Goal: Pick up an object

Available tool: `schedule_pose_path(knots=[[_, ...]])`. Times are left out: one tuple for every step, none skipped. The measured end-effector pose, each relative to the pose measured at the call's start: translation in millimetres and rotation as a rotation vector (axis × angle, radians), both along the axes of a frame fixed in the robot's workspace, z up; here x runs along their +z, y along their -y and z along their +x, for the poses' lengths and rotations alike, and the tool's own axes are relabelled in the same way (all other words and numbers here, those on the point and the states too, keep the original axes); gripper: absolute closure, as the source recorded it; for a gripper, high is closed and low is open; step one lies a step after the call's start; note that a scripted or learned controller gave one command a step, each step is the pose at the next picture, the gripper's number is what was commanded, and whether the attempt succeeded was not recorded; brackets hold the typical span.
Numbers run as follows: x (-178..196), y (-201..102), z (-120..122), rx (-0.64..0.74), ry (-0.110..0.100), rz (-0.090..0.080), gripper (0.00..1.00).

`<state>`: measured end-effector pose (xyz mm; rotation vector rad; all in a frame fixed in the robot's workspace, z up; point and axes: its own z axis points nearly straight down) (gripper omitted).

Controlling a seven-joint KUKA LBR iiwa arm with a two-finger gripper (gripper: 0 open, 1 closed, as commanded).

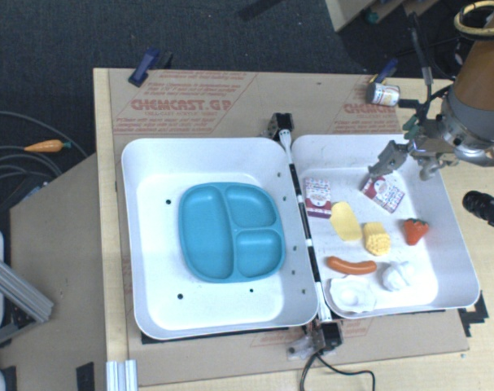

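Observation:
My gripper (408, 163) hangs over the back of the right bin (454, 255), open, with its two fingers spread apart and nothing between them. Just below its left finger (384, 160) lies a small red and white carton (384, 193). Further in the same bin are a red and white packet (318, 197), a yellow lump (344, 221), a corn cob (377, 239), a red strawberry-like piece (415, 231), an orange sausage (351, 265) and a white piece (395, 277).
The left bin (149, 186) holds a blue divided plate (231, 230). A white cup-like thing (351, 296) sits at the right bin's front left corner. Black clips (281, 125) join the bins at the middle ridge.

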<state>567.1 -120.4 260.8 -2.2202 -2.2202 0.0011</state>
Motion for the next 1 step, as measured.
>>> schedule_pose_path(knots=[[-123.2,57.1,-1.8,-0.002,-0.003,0.0,0.0]])
